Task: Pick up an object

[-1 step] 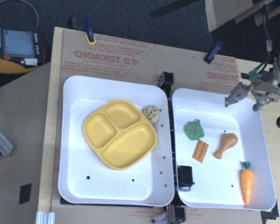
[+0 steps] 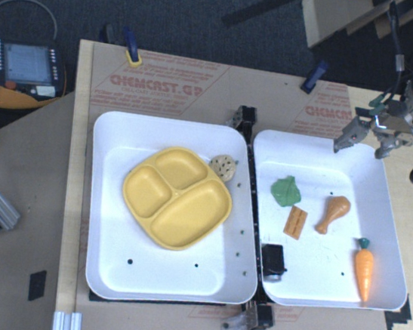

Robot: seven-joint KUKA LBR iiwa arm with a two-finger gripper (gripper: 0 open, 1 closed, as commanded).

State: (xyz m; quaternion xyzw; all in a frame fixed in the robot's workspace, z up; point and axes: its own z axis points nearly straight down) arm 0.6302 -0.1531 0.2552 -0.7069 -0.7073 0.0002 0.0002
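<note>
My gripper [image 2: 364,147] hangs open above the far edge of the right bin [image 2: 391,217], with nothing between its two fingers. In that bin lie a green broccoli piece [image 2: 286,191], an orange-brown cracker block [image 2: 295,222], a chicken drumstick [image 2: 334,213] and a carrot [image 2: 363,272]. A small black block [image 2: 273,259] sits near the bin's front left corner. All of these lie apart from the gripper, toward the front.
The left bin [image 2: 104,245] holds a yellow divided plate [image 2: 178,196] with a cookie [image 2: 224,167] against its far right rim. Black clamps [image 2: 244,117] sit between the bins. A control pendant [image 2: 23,70] lies off the bench at far left.
</note>
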